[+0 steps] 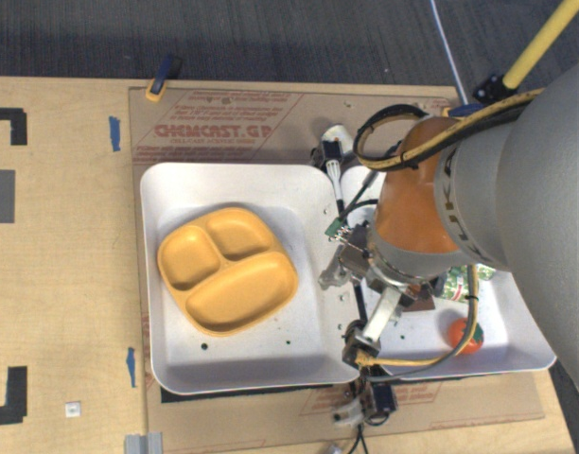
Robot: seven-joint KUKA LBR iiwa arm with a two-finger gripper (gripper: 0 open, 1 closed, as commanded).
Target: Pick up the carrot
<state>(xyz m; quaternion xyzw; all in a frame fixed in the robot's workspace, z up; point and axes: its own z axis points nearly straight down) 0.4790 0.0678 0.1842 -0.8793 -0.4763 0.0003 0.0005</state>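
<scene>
1. Over the right bin [517, 343] hangs the arm's gripper [394, 277]; can't tell if it's open or closed, the wrist hides it.
2. Carrot [457, 334] lies in that bin, around 4 o'clock from the gripper, just beside it.
3. Left bin [166, 348] has a yellow divided plate [227, 269].

I see the bench [53, 282] under a printed cardboard sheet [223, 121]; two white bins [166, 253] sit side by side on it.
</scene>
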